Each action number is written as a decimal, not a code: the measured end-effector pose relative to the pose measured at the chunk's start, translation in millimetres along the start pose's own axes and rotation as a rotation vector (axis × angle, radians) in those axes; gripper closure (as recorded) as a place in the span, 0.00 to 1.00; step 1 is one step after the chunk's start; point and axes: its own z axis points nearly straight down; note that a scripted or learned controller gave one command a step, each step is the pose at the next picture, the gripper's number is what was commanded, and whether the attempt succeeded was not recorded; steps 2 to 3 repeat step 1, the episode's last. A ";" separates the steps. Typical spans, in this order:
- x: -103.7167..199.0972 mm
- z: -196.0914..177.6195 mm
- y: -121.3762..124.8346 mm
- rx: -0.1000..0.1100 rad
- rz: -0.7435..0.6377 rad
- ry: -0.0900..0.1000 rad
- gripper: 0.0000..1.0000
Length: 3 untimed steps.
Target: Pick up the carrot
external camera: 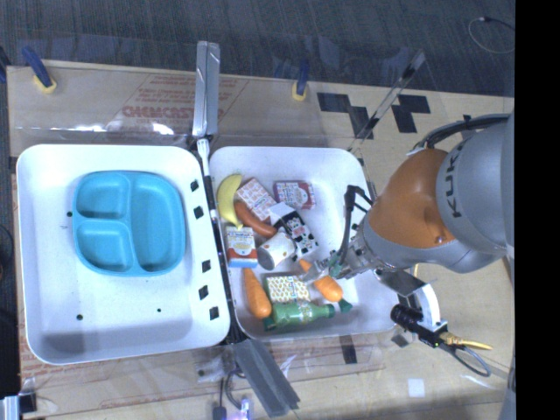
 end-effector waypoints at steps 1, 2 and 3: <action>62.7 -69.6 15.1 0.013 0.043 0.006 1.00; 62.7 -69.6 15.1 0.013 0.043 0.006 1.00; 62.7 -69.6 15.1 0.013 0.043 0.006 1.00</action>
